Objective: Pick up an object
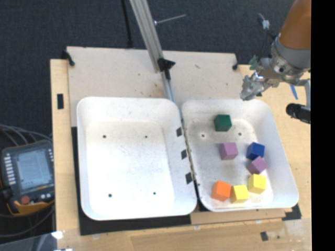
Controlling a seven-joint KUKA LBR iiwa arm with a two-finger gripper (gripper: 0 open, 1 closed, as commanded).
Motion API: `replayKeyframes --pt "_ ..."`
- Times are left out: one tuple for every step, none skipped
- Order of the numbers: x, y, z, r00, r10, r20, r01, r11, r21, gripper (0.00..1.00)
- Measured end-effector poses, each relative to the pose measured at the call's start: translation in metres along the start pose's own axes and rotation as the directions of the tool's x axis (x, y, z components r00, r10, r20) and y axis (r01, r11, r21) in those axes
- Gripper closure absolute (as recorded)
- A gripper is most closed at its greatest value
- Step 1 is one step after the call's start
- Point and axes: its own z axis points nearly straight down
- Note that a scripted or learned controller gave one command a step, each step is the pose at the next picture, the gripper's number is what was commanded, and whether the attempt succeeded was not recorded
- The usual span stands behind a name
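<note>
The wooden bench (63,140) fills most of the frame, and on it two shallow white bins stand side by side, touching in the middle. The left bin (131,156) takes the centre-left of the frame. The right bin (277,135) sits in the lower right part and holds seven small blocks. The arm (296,30) comes in from the upper right corner, grey with an orange part above the wrist. A metal pole (149,33) goes slanted from the top centre down to the place between the bins. A control pendant (29,174) with a screen lies at the left edge, off the bench. The gripper (250,89) hangs at the upper right, over the far rim of the right bin, apart from all blocks; nothing is seen between its fingers, and I cannot tell how wide they stand. In the right bin, the green block (223,122) is nearest to the gripper. Below it are a purple block (228,150), a blue block (255,150) and a second purple block (257,164) just beside the blue one. Along the near side lie an orange block (221,190), a yellow block (240,193) and a second yellow block (257,183), close together.
</note>
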Motion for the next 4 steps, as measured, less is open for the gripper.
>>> replayKeyframes --pt "0.050 0.006 0.014 1.000 -0.001 -0.002 0.001 1.000 0.010 1.00" --pt "0.108 0.007 0.028 1.000 -0.003 -0.003 0.003 1.000 0.011 1.00" --pt "0.150 -0.005 0.035 1.000 -0.002 -0.002 0.002 1.000 0.011 1.00" --pt "0.209 -0.007 0.049 1.000 -0.003 -0.003 0.003 1.000 0.013 1.00"
